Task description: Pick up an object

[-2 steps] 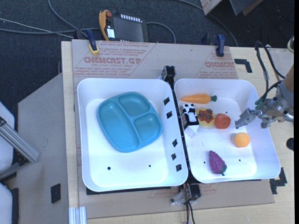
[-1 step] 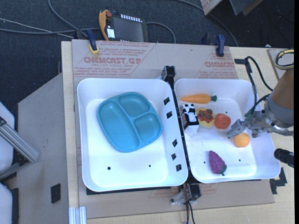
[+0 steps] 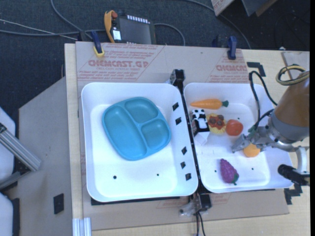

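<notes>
Scene: a KUKA arm reaches into the right bin of toy food; the left bin holds a blue divided plate.
Gripper: the gripper hangs low at the orange ball, which lies near the right bin's right wall; how wide it is open, and whether it has hold of anything, cannot be told.
Neighbours: toy tomato just above the orange ball; a yellow-and-red toy and a black-and-white toy to the tomato's left; toy carrot further up; purple grape bunch below.
Risk: the round ball may roll aside or squirt free if contact lands off-centre; the close tomato could be nudged too.
</notes>
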You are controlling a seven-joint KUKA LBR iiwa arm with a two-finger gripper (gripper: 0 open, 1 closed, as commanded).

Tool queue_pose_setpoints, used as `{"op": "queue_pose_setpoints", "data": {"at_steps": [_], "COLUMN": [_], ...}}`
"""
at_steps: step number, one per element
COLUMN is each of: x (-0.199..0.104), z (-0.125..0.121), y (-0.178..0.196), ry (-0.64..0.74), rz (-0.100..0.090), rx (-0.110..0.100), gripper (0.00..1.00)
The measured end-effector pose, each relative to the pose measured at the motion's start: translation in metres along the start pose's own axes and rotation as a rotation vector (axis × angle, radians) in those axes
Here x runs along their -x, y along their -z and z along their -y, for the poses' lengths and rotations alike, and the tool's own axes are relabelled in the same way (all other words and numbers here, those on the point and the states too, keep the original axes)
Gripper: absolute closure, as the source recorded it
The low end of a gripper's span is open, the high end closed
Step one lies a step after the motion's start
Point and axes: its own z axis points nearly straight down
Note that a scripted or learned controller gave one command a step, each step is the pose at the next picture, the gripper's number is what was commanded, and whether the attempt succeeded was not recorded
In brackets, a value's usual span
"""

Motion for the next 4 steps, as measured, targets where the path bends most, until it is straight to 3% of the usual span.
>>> {"op": "queue_pose_setpoints", "data": {"at_steps": [1, 4], "x": [0.001, -0.007], "z": [-0.002, -0.014], "y": [0.014, 0.193], "ry": [0.000, 0.001], "rz": [0.002, 0.006], "rx": [0.007, 0.015], "gripper": [1.00, 1.00]}}
